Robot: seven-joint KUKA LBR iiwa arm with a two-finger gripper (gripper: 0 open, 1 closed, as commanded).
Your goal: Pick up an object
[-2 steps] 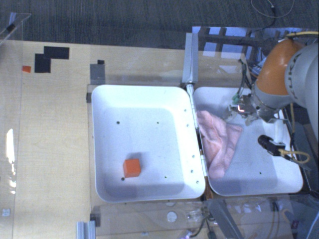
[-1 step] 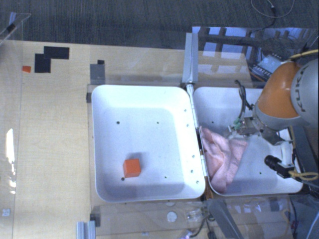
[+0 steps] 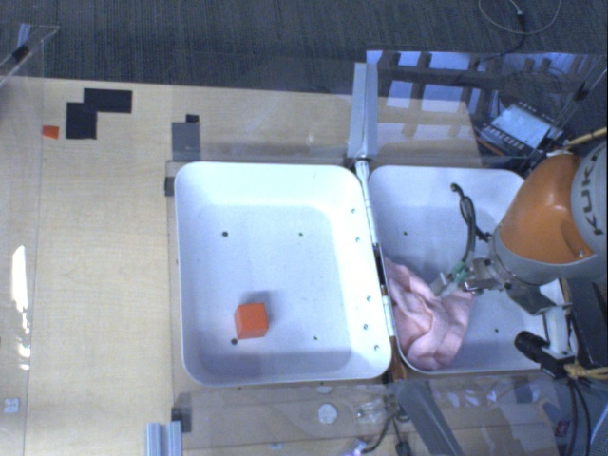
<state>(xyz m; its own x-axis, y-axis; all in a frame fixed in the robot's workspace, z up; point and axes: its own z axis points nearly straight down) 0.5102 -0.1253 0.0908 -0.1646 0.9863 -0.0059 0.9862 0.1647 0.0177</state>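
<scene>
A crumpled pink cloth (image 3: 425, 323) lies in the front left corner of the right bin (image 3: 427, 212). My gripper (image 3: 457, 282) is low over the cloth's upper right edge, at the end of the grey arm with its orange band (image 3: 546, 218), which comes in from the right. Whether the gripper touches the cloth is unclear at this angle. A small orange cube (image 3: 252, 320) rests on the floor of the left bin (image 3: 266, 207), towards its front left, far from the gripper.
A metal divider (image 3: 362, 122) rises between the two bins at the back. Black cables (image 3: 465, 218) trail over the right bin beside the wrist. Black markers (image 3: 95, 110) and a small orange tag (image 3: 50, 132) lie on the wooden bench at the far left.
</scene>
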